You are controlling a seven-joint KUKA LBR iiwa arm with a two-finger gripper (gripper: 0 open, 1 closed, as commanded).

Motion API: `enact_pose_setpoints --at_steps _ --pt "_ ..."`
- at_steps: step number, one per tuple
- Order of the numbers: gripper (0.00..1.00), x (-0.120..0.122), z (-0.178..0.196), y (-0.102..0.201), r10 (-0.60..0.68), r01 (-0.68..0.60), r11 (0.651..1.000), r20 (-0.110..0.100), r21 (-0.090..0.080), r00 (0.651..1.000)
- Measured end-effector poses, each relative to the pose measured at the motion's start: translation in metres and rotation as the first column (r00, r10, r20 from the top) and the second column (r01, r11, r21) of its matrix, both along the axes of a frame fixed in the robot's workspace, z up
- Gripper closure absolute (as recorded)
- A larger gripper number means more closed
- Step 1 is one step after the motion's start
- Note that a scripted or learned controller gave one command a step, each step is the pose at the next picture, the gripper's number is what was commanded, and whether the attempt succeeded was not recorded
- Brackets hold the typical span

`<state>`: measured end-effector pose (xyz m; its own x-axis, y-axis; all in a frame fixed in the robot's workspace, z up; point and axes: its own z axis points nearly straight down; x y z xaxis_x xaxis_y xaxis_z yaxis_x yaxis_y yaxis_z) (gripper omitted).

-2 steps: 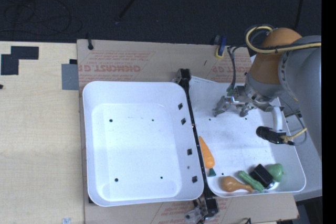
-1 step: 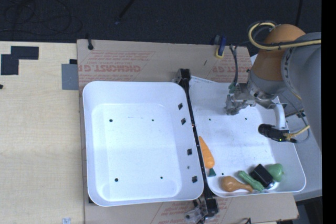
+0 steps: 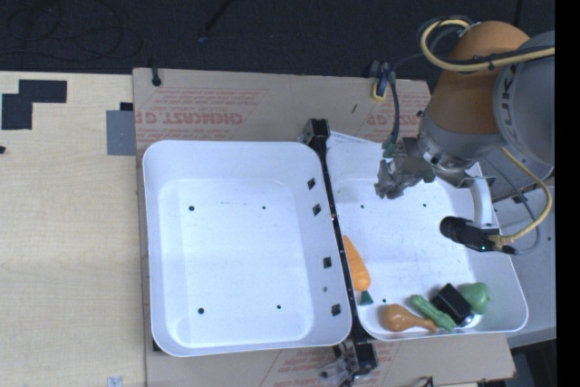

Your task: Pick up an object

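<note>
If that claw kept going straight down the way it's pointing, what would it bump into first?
Most likely the bare white floor of the right bin. The gripper hangs over its upper part, well apart from the carrot and the other toys in the lower corner. Depth is hard to judge from this slanted view.

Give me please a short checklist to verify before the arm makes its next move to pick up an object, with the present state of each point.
1. Objects are available in the right bin: ok; a carrot, an orange-brown piece, a black block and green pieces lie there.
2. Gripper is above the right bin: ok, near its far side.
3. Gripper is over an object: not ok; the objects lie toward the near edge.
4. Gripper carries nothing already: cannot tell.
5. Carrot has free room around it: not ok; it lies against the divider.
6. Black block is separate: not ok; it touches the green pieces.
</note>
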<state>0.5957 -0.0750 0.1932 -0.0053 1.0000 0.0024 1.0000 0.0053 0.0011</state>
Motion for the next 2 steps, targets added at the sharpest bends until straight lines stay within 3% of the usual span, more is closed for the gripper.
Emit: enact_pose_setpoints --at_steps 1,2 --pt "1.00 0.006 -0.006 0.078 0.001 -0.001 1.000 -0.004 0.000 1.000" --pt "1.00 -0.031 0.137 0.099 -0.002 0.002 1.000 0.011 0.000 1.000"
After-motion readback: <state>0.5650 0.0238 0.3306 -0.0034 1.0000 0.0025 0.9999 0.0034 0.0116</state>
